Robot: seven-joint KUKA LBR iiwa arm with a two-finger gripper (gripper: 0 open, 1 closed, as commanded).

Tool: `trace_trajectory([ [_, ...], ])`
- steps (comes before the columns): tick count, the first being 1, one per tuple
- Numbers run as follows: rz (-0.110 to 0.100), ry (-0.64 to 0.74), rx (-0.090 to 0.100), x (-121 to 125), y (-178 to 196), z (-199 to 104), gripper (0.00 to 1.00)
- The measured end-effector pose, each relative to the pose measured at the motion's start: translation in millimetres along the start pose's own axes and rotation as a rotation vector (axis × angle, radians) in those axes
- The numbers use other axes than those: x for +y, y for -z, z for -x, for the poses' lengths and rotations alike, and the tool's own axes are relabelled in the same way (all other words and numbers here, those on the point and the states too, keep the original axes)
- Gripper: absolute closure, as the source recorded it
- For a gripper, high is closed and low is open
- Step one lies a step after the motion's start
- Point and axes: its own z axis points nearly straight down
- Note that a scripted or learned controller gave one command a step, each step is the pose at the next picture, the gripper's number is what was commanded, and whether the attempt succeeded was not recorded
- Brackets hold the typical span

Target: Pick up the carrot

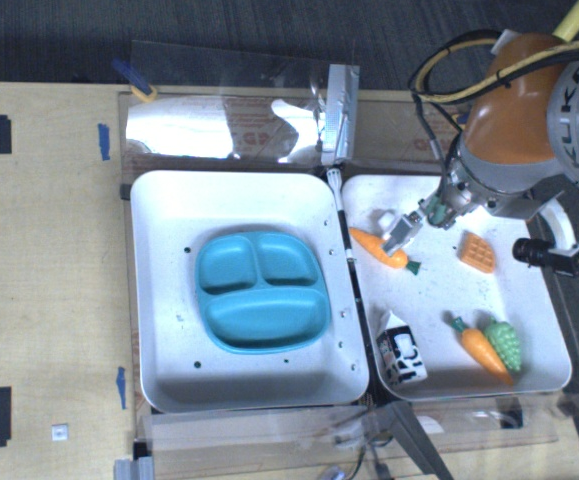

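Blue tape marks dot the pale wooden bench. The left bin holds a blue divided plate. The right bin holds a black-and-white carton with unreadable print, a carrot, a waffle, another carrot and green grapes. The gripper hovers just above the first carrot, fingers parted, grasping nothing.

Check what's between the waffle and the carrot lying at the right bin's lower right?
Camera view: only bare white bin floor separates the waffle from that carrot. Green grapes touch the carrot's right side, outside that stretch.
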Motion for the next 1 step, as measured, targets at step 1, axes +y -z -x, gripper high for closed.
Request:
trace_trajectory([
  [1, -0.005, 0.001, 0.002, -30.0, -73.0, 38.5, 0.0],
])
